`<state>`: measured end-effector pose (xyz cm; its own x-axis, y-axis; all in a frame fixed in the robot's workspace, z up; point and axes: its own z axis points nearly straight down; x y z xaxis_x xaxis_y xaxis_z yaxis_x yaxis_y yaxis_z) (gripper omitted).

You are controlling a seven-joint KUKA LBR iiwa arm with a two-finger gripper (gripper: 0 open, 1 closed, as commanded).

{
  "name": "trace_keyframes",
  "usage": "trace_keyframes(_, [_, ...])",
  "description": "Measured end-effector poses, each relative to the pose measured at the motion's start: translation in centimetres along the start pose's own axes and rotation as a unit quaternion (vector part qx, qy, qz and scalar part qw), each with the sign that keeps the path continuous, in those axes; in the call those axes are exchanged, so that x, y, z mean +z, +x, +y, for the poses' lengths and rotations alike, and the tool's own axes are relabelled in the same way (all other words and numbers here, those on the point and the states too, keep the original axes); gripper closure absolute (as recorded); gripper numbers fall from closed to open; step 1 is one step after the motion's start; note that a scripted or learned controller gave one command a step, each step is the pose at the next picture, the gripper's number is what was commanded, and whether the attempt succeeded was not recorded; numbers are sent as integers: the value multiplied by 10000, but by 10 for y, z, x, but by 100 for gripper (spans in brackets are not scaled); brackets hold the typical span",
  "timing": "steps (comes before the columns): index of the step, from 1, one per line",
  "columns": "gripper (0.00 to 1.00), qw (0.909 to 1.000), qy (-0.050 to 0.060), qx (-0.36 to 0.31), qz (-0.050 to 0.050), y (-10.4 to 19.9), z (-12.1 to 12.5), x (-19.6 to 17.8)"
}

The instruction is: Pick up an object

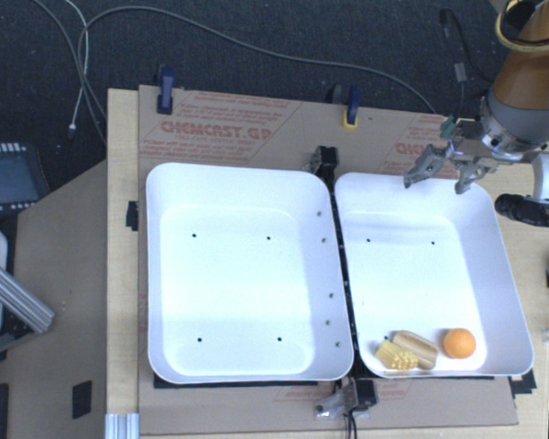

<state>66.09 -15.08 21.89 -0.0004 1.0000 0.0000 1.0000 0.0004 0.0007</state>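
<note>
My gripper (438, 173) hangs with fingers spread apart, nothing between them. Wrist sits just up and right of it, orange band higher still, arm slanting off right.

Open floor across most of the right bin (492, 262), from center out to 12 o'clock. Crowded at 6 o'clock: orange ball (459, 343), tan roll (416, 344), yellow corn piece (397, 357), packed close together against the near rim.

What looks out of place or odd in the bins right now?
Nothing stands out. An orange ball, a tan roll and a yellow corn piece sit bunched in the right bin's near corner; the open gripper hovers over its far edge.
</note>
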Motion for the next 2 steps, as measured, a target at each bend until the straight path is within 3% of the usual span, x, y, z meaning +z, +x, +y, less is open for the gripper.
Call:
trace_keyframes(1, [100,10000,-9,-2,0,0,0,-11])
trace_keyframes(2, [100,10000,-13,-8,1,34,-16,-58])
